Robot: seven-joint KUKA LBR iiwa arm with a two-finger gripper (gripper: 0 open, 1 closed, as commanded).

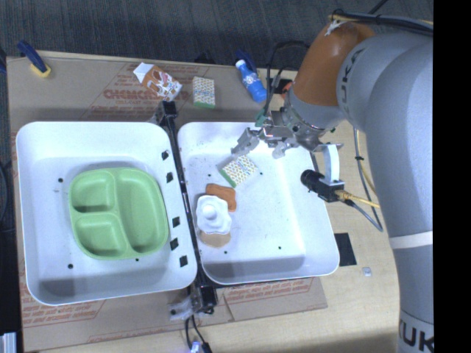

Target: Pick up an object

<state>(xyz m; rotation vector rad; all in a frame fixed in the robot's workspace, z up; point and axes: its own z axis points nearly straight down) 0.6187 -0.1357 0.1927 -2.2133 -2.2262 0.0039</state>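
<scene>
From above, the gripper (pixel 254 140) hangs over the back of the right bin (pixel 294 219), its fingers parted and empty, just beside a checked packet (pixel 240 170). A white bottle (pixel 212 215) and an orange piece (pixel 221 195) lie near that bin's left wall; the left bin (pixel 44 160) holds a green tray (pixel 118 212). The packet looks the likeliest target: I would centre the fingers over it, descend square and close only once they straddle it.
</scene>
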